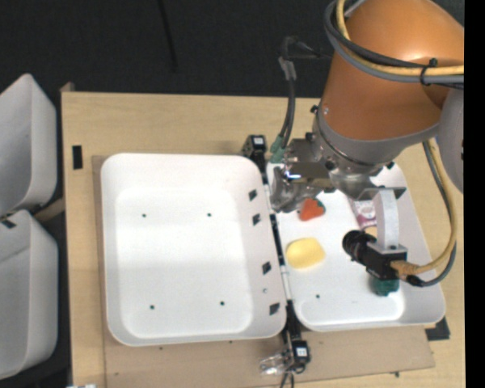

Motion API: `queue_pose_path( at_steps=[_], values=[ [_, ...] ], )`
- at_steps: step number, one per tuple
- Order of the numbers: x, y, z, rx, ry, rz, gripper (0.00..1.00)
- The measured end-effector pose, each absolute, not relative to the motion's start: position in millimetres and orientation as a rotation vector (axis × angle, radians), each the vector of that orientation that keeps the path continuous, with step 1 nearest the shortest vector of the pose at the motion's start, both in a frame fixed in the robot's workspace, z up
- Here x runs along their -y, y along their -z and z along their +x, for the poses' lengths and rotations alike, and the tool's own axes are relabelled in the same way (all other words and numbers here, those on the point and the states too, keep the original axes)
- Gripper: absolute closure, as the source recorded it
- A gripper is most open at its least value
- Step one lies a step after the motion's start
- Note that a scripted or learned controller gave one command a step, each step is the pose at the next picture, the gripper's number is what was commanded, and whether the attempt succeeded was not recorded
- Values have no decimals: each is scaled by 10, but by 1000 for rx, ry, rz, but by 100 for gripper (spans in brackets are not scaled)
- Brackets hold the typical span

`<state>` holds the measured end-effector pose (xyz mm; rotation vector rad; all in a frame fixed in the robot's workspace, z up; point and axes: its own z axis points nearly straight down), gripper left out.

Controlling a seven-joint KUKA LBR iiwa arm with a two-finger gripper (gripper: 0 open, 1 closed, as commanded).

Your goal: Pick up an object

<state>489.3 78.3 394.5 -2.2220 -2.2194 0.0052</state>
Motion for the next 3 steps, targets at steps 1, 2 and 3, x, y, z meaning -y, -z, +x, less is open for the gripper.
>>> queue_pose_path(
  at_steps=[1, 2, 3],
  values=[
    [-1402, -4717, 4904, 2233, 12, -2215, 100],
    [-1949, -5255, 5404, 2232, 12, -2218, 100],
    [-2016, -4657, 5669, 2221, -7, -2222, 100]
  ],
)
